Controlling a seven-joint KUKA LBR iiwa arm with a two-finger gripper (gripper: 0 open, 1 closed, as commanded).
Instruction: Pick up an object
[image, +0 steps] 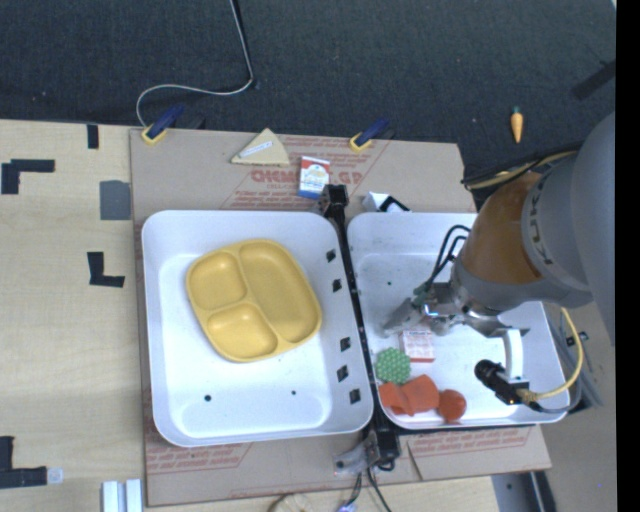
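Observation:
My gripper (425, 312) hangs low in the right bin (400, 245), under the grey arm with its orange band. Right below it lies a small white card with red print (419, 347). A green bumpy ball (393, 366) sits just left of the card. Near the bin's front edge are an orange-red soft piece (409, 396) and a small red round thing (453, 404). I see nothing between the fingers, and the wrist hides how they stand.
The left bin (165, 300) holds a yellow three-compartment plate (253, 298). Behind the bins on the cardboard lie a small red and white box (314, 178) and a tan wedge (263, 148). A black divider with clips (342, 290) runs between the bins.

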